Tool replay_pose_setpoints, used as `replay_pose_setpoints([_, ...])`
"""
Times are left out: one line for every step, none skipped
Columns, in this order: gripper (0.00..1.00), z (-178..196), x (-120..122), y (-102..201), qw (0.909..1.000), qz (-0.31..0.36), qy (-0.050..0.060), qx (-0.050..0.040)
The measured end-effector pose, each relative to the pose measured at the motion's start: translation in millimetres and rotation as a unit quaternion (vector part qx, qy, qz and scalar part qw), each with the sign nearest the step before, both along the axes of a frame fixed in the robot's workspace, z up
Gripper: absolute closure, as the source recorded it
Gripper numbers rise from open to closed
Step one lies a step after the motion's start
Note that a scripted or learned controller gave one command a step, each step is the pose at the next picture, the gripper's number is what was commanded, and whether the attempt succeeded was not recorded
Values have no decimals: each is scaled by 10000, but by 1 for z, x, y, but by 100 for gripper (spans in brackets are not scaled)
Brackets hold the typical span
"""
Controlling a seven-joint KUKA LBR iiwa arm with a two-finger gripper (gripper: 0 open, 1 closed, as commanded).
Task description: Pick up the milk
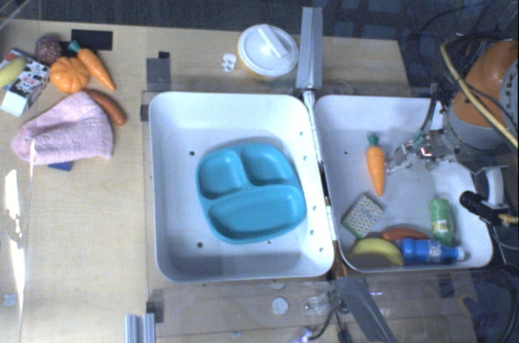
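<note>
While the pincer (403, 156) hangs spread and bare, milk (431, 253) lies well apart, toward the bin's near edge

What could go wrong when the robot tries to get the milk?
I can't pick out a milk among the toys, so the tool may grab the wrong thing. It hangs right beside the carrot. The green bottle, blue bottle and banana crowd one corner of the right bin, so bumps seem likely.
</note>
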State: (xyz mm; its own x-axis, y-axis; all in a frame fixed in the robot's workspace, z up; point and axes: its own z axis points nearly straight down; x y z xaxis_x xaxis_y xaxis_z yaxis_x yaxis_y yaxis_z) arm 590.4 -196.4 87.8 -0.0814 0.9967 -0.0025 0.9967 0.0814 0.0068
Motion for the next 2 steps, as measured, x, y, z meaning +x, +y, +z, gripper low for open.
replay_pose_setpoints([0,1,23,-3,9828,1849,-1,-15])
replay_pose_setpoints([100,14,26,-3,9826,1855,-44,-32])
